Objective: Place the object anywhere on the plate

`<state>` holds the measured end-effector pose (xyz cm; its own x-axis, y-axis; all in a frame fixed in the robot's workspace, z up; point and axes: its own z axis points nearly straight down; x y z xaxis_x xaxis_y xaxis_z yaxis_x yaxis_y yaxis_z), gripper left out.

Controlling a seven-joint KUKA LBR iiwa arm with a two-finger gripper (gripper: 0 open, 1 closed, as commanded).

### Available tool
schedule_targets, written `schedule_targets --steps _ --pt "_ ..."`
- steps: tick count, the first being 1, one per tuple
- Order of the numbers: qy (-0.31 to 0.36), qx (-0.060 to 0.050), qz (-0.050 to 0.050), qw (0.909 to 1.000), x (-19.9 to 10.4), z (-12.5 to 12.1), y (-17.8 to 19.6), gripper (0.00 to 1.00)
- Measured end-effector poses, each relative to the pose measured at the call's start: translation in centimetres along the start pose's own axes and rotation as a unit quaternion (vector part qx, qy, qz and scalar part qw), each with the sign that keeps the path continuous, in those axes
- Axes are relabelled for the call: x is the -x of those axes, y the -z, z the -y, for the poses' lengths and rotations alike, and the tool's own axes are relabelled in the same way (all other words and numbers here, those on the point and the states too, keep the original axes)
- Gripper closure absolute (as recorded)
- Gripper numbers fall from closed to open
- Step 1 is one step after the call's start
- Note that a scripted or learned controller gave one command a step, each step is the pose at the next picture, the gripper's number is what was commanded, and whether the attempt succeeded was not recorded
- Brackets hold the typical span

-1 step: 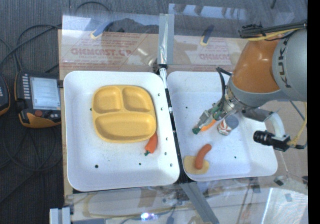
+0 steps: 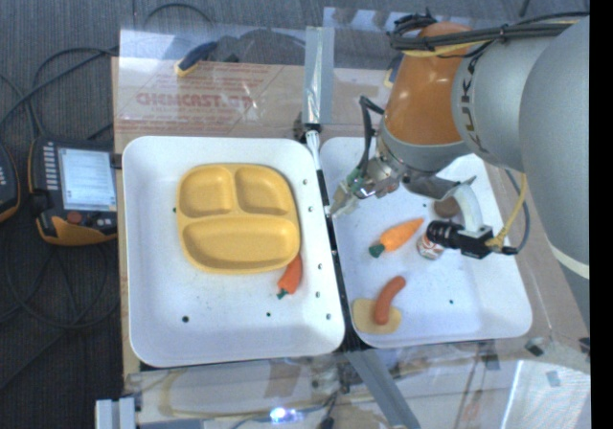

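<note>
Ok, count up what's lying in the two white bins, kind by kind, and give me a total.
Yellow plate: 1
Carrots: 2
Sausage: 1
Tan slice under the sausage: 1
Small jar: 1
Total: 6

Two bins side by side on the desk, with a plate in the left one.

The plate (image 2: 238, 216) sits in the upper middle of the left bin (image 2: 211, 327), and the left carrot (image 2: 289, 276) lies just beside its lower right corner. In the right bin (image 2: 479, 307), the right carrot (image 2: 397, 236) lies at the centre with a small bottle (image 2: 431, 245) just to its right and a sausage (image 2: 388, 300) below it. The gripper (image 2: 359, 183) hangs over that bin's upper left corner.
</note>
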<state>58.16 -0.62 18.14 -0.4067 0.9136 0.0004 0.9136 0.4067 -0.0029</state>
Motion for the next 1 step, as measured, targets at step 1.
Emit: schedule_targets --steps 1 --pt "-0.081 0.0 0.0 0.9967 4.69 8.49 0.01 1.0"
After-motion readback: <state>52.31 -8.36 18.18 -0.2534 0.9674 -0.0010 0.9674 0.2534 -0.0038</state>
